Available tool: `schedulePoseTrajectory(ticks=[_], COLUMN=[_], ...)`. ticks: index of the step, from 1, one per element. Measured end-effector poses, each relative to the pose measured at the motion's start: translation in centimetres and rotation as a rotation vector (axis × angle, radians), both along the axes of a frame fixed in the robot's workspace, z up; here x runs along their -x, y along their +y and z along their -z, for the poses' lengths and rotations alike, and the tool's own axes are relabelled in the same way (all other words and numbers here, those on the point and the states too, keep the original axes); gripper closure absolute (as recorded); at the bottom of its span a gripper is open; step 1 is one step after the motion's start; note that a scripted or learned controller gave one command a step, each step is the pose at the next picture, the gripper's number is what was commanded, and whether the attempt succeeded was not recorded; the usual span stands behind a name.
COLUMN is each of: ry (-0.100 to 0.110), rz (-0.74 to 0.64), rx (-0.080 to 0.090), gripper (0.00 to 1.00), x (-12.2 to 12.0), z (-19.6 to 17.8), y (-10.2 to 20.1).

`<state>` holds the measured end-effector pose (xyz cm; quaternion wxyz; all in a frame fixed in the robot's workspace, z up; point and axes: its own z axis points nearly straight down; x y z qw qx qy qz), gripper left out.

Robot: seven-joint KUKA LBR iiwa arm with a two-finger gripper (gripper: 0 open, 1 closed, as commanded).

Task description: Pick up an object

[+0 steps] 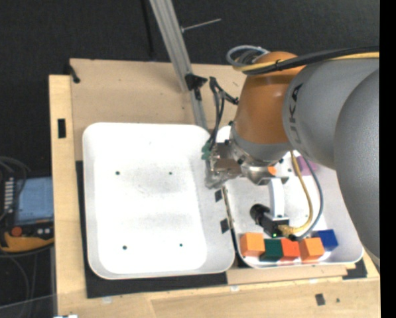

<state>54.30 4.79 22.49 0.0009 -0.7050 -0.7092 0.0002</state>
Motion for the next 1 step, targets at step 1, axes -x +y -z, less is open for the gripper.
schedulePoseTrajectory(ticks=[1], ry=[0.002], rz=[-0.003], rx=[-0.002], gripper=[1.00], x=[1.74], z=[-0.76], y=[4.86])
